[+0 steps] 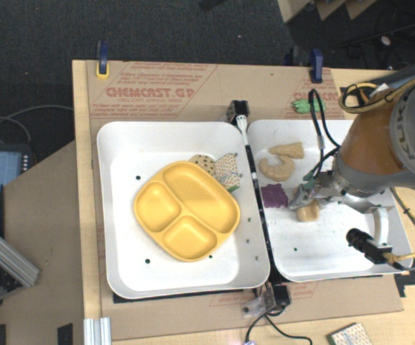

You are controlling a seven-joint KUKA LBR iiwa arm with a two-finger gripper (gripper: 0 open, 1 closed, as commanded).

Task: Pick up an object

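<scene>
The right bin holds a flat tan piece, a curved tan piece, a purple block and a small tan chunk. My gripper hangs low over the middle of this bin. It is just above the small tan chunk and to the right of the purple block. The wrist hides how it stands. In the left bin a yellow divided plate lies tilted, with two patterned pieces behind it.
The grey arm with its orange band covers the right bin's right side. Cables loop above the bin. A black fitting sits near the bin's front right. A ridge divides the two bins.
</scene>
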